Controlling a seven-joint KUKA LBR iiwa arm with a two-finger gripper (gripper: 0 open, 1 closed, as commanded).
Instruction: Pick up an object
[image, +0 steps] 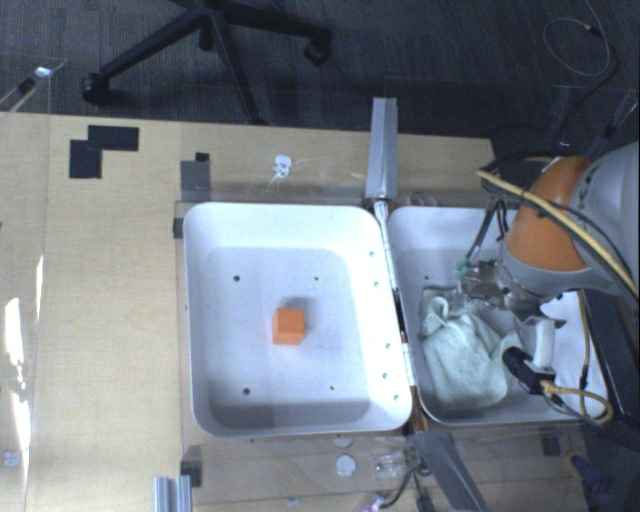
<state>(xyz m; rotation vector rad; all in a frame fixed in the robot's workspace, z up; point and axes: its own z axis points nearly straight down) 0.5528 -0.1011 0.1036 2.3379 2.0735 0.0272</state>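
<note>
An orange cube (289, 326) lies near the middle of the left bin (215, 235). A crumpled pale cloth (459, 348) fills the front left part of the right bin (430, 235). My arm, with its orange band (545, 228), reaches down into the right bin from the right. My gripper (474, 291) is low over the cloth's upper edge, at or touching it. The wrist hides its tips.
A grey metal divider post (382, 150) stands behind the seam between the bins. Yellow and black cables (545, 385) loop along the arm in the right bin's front right. Black tape marks (100, 148) lie on the wooden bench at the back left.
</note>
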